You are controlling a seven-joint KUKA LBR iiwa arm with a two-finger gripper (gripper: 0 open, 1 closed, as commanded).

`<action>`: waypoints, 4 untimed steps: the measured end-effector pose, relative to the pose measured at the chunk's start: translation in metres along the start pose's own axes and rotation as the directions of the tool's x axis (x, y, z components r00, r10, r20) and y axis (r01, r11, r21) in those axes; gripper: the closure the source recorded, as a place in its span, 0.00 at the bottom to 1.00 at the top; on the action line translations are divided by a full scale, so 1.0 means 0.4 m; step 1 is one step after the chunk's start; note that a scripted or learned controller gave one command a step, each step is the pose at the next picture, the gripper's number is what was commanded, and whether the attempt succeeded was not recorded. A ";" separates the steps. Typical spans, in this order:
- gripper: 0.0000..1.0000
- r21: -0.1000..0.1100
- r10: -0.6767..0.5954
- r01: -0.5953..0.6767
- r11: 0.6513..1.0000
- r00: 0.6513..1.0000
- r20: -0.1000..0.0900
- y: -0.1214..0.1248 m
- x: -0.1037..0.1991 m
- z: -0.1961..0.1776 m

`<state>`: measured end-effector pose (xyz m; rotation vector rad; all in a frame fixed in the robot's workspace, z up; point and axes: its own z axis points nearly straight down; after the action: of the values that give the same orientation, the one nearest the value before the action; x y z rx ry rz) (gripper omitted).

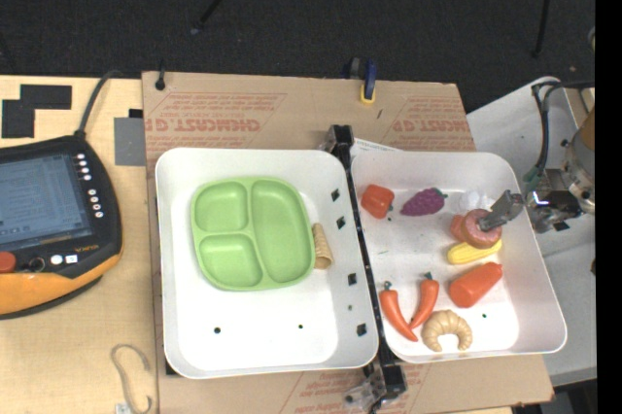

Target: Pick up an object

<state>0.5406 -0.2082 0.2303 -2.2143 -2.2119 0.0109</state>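
Observation:
The right bin point(530, 237) holds several toy foods. Among them are an orange pepper point(377, 199), purple grapes point(424, 201), a pink-red donut point(471, 227), a yellow banana point(474, 253) and a red pepper point(476, 284). Two red-orange chilies point(398, 313) point(425, 298) and a tan croissant point(447, 329) lie near the bin's front. My gripper point(501, 210) reaches in from the right, low over the bin's right side. Its tip is at the donut's upper right edge. Nothing visibly hangs from it.
The left bin point(185, 305) carries a green divided plate point(251, 232) with a tan cone-shaped toy point(322, 245) beside its right rim. A black divider point(352, 247) separates the bins. A teach pendant point(49, 218) lies at far left on the bench.

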 end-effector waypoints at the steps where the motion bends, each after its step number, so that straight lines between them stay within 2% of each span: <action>1: 0.00 -0.012 -0.002 0.002 1.000 1.000 0.003 0.006 -0.001 -0.016; 4: 0.00 -0.006 -0.003 0.003 1.000 1.000 0.001 0.009 0.044 0.340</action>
<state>0.5426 -0.1903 0.0941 -2.2145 -2.2186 0.0043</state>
